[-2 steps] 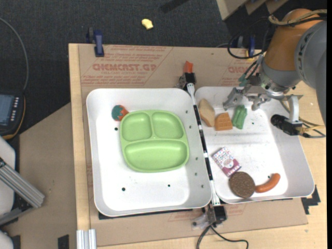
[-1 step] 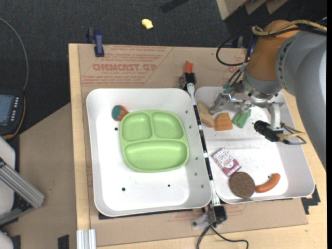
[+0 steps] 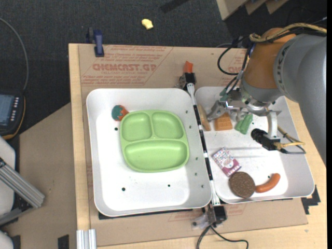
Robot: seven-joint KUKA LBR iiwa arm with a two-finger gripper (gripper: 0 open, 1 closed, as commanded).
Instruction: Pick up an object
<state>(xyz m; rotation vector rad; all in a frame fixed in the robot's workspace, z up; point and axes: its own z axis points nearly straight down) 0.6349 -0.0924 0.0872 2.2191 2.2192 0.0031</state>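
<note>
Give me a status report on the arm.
Gripper low over right bin's far end. Orange block, green piece beside it; hold unconfirmed. Pink packet, brown disc, sausage lie apart.

Divided plate [image 3: 154,140] in left bin [image 3: 104,183], ball [image 3: 120,112] behind it; packet [image 3: 226,158], disc [image 3: 241,184], sausage [image 3: 267,182] in right bin [image 3: 291,162].

blue clamp [image 3: 96,41]: on cardboard sheet [image 3: 140,66] far-left corner | yellow scrap [image 3: 147,23]: on dark floor [image 3: 52,14]

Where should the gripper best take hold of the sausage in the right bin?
Probably the sausage at its middle, from above, closing across its narrow width. It lies flat, and one end is close to the brown disc, so the middle leaves room.
</note>
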